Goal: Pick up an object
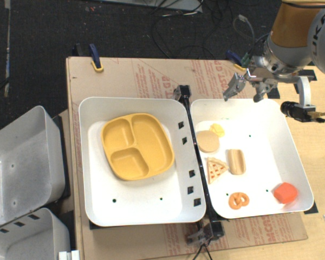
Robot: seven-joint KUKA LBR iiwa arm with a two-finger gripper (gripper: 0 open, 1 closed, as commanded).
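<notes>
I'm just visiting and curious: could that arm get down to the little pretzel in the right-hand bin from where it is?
Probably yes. The pretzel lies flat by itself on the bin floor, apart from the pizza slice and red ball, with nothing over it. The gripper hangs open above the bin's far edge.

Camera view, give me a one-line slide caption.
Open gripper above right bin's far edge; toy foods inside, yellow divided plate in left bin.

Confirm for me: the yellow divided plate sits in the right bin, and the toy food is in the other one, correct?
Not quite. The camera view shows the yellow divided plate in the left bin; the toy food, such as the pretzel, lies in the right bin.
</notes>
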